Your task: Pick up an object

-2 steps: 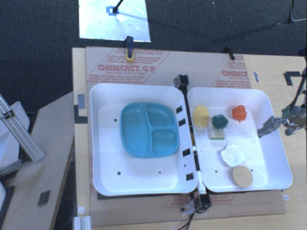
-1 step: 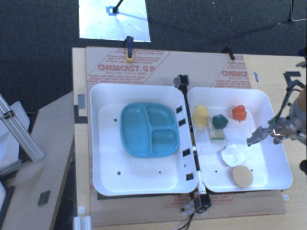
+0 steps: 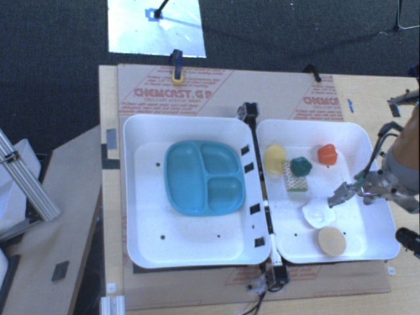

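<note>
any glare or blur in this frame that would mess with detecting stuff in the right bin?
Camera view: overall soft and low-resolution; the metal sheet behind the bench is washed out by glare; the white piece in the right bin barely separates from the white floor; the pincer is small and blurry; the orange, yellow and tan items contrast well.

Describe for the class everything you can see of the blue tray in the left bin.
The blue tray is a light blue, smooth, plastic-looking dish with rounded corners. Raised ridges split it into three compartments: one large on the camera's left, two smaller on the right. It lies flat, right side up, slightly turned, about mid-floor in the left bin. Its compartments look bare, and it touches only the bin floor, apart from the walls.
</note>
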Controlling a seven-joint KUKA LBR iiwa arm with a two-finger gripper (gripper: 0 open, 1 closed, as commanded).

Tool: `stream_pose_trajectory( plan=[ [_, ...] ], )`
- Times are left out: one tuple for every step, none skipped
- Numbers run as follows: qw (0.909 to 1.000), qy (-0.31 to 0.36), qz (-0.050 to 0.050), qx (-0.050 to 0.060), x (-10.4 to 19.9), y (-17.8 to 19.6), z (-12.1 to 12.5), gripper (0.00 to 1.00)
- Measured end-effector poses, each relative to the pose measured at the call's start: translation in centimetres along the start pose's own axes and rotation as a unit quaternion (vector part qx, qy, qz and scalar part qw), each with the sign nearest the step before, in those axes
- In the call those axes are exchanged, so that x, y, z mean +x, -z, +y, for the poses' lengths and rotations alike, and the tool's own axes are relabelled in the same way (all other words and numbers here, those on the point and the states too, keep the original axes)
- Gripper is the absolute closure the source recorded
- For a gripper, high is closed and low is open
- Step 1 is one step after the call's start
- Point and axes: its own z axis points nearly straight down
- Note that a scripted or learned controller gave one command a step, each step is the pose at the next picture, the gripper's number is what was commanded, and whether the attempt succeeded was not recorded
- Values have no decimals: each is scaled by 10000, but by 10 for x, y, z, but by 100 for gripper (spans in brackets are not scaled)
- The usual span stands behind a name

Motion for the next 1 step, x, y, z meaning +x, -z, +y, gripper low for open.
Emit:
stream_pose_trajectory(
  plan=[
    [10000, -3, 3, 6, 6, -61, 0, 0]
  ],
)
